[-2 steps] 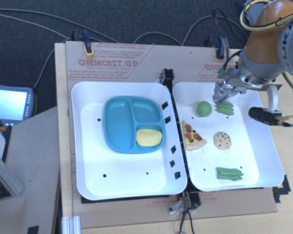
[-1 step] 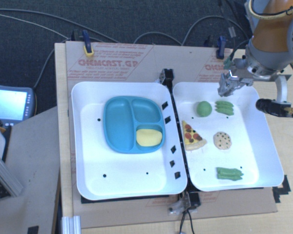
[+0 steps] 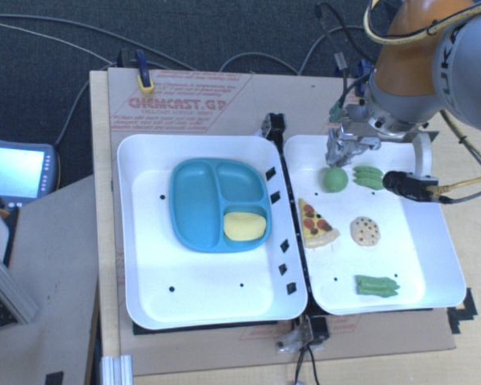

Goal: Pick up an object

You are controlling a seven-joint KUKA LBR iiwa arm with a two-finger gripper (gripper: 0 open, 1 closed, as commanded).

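Note:
My gripper [image 3: 337, 157] hangs over the back left of the right bin [image 3: 433, 239], its fingertips just above a round green ball [image 3: 334, 180]. Nothing sits between the fingers. A green bean pod [image 3: 368, 176] lies just right of the ball. Further forward are a pizza slice [image 3: 314, 224], a chocolate-chip cookie [image 3: 365, 231] and another green pod [image 3: 376, 285]. In the left bin [image 3: 144, 279] a blue divided plate [image 3: 200, 199] carries a yellow piece [image 3: 244, 226] in its front right compartment.
A black clamp strip [image 3: 282, 207] runs between the two bins. The arm's orange band [image 3: 413, 30] and cables fill the upper right. A cardboard sheet [image 3: 184, 95] lies behind the bins. A small screen [image 3: 16, 171] stands off the bench at left.

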